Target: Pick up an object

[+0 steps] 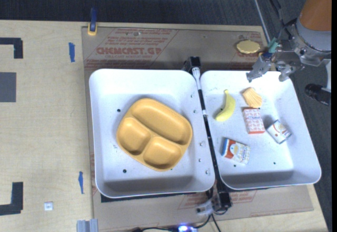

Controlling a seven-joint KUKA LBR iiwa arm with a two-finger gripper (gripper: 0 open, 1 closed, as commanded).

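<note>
The right bin (300, 165) holds a yellow banana (225, 107), an orange wafer-like piece (251, 97), a red-and-white box (253, 120), a small white carton (278, 131) and a blue, white and orange pack (234, 150). My gripper (270, 72) hangs over the far edge of this bin, just above and right of the orange piece. Its two fingers stand apart, open, with nothing between them.
In the left bin (100, 99) lies a yellow three-part tray (153, 133). A round tan disc (248, 47) rests on the cardboard behind the right bin. A black clamp (194, 62) sits where the bins meet at the back. Cables trail near the arm.
</note>
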